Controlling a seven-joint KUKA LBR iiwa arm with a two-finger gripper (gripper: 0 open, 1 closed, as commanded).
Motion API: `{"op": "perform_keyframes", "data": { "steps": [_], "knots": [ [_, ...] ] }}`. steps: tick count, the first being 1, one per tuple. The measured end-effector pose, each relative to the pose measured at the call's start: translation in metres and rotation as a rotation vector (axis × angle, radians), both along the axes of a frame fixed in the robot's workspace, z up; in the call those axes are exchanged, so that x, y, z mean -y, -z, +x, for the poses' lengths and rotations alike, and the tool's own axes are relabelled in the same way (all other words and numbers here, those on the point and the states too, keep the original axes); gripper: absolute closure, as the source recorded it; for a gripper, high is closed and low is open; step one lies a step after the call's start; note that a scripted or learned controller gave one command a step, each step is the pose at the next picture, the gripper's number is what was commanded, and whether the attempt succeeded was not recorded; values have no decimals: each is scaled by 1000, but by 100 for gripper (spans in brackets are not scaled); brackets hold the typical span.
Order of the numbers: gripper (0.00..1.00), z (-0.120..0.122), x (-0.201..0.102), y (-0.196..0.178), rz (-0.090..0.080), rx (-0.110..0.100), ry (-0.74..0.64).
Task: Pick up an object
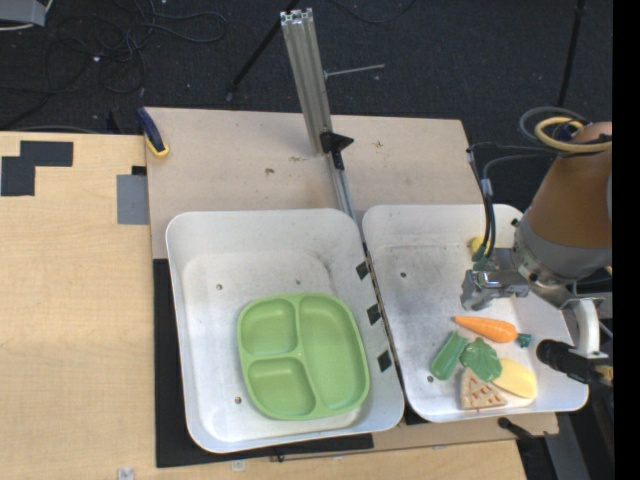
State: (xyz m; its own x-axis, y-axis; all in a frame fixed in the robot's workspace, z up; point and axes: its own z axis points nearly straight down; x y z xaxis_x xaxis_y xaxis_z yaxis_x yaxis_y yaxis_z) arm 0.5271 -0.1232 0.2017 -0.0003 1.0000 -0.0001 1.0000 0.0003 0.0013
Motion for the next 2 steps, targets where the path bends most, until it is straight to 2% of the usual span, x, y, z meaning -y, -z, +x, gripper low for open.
{"op": "perform_keyframes", "data": {
  "steps": [2],
  "knots": [
    [100, 4, -98, -20, 2, -2, -6]
  ]
}}
